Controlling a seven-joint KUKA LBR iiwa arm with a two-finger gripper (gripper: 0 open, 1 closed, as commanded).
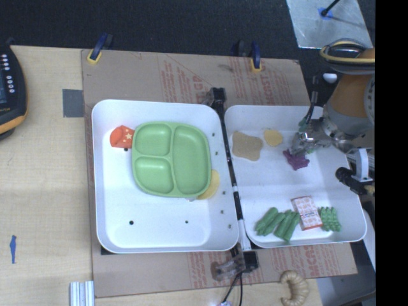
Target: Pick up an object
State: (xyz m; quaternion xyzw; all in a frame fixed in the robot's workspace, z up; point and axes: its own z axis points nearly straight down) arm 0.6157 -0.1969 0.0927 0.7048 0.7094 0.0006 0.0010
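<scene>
Purple toy [297,160] lies in the right bin [357,215] toward its 1 o'clock corner, directly under the tool [306,138]; its long axis and whether it is gripped cannot be told. Further out lie two tan pieces [247,146], green beans [278,223] and a red packet [306,212]. The left bin [115,222] holds a green divided plate [172,159].

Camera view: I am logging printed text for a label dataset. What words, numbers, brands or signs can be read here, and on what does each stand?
None can be read for certain.
Cardboard sheet under the bins: faint red printing, too blurred to read.
Red and white packet in the right bin: print too small to read.
Orange piece in the left bin: a pale star-like mark, no letters.
Dark device at the left edge: buttons, markings unreadable.
</scene>
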